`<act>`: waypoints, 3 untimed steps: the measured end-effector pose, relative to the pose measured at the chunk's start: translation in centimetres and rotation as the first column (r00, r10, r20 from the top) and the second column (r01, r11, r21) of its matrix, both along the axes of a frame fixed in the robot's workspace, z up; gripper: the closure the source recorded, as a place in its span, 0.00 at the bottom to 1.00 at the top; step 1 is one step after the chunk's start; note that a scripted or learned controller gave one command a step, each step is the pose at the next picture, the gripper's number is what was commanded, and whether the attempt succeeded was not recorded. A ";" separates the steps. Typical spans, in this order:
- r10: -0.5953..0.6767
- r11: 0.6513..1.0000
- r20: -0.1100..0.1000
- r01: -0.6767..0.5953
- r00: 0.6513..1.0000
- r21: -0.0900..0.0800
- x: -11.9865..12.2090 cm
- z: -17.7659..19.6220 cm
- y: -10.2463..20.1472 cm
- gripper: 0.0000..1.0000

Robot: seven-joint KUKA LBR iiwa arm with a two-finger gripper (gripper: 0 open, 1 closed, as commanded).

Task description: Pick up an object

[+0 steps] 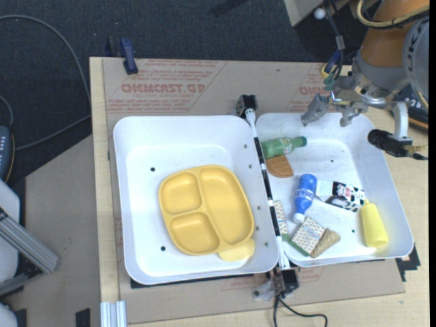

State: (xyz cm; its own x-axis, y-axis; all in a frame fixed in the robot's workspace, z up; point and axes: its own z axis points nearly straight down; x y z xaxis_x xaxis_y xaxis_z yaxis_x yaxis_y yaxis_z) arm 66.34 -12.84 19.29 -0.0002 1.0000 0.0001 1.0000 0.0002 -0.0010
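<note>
— Two white bins point(129, 142), side by side. One yellow tray point(206, 208), one yellow disc point(236, 253).

— And two bottles: one green point(283, 145), one blue point(304, 195). One yellow tube point(373, 226), one cow-patterned carton point(347, 195), one cracker pack point(307, 235).

The scene is lit evenly and brightly from above, and no hard directional beam is indicated. The two white bins point(136, 182) are rendered close to full white, so that surface detail on their floors is washed out. Soft, short shadows are cast beneath the yellow divided tray point(204, 210) and along the inner bin walls. Mild glare is seen on the orange band point(402, 12) of the arm. The dark floor point(54, 19) around the counter point(204, 87) is underexposed, with little texture retained. Overall sharpness is moderate; small items in the right bin are resolved coarsely, and the printed lettering on the counter is legible but soft. The pincer point(334, 111) is slightly blurred.
</note>
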 end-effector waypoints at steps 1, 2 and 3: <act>-0.001 1.000 0.000 0.001 1.000 0.000 -3.4 -6.2 1.3 0.00; -0.001 1.000 0.000 0.001 1.000 0.000 -7.9 -10.8 0.1 0.00; 0.001 1.000 -0.002 -0.001 1.000 0.002 -8.0 -10.8 3.6 0.00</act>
